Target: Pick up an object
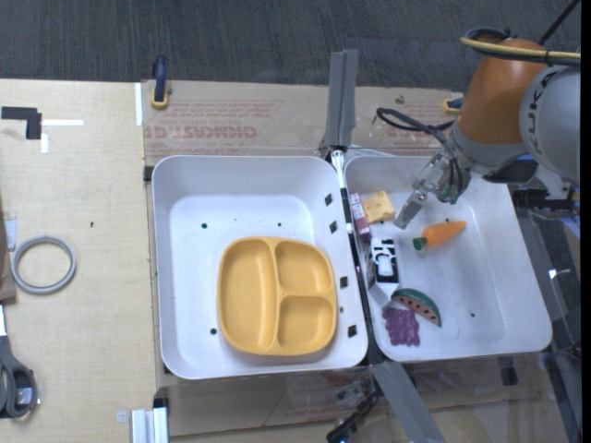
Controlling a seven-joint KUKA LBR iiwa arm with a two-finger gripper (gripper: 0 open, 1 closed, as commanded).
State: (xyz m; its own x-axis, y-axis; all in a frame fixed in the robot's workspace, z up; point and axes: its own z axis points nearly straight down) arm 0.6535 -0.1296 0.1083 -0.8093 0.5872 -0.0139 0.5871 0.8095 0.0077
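Right, claw hangs in the right bin, can't tell its state. Toy carrot lies just beside it: light, stiff, slick. Grab across the middle.

Your arm enters from two o'clock, wrist angled down, the gripper pointing toward seven o'clock.

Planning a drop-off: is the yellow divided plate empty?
Empty. The yellow plate in the left bin shows three bare compartments.
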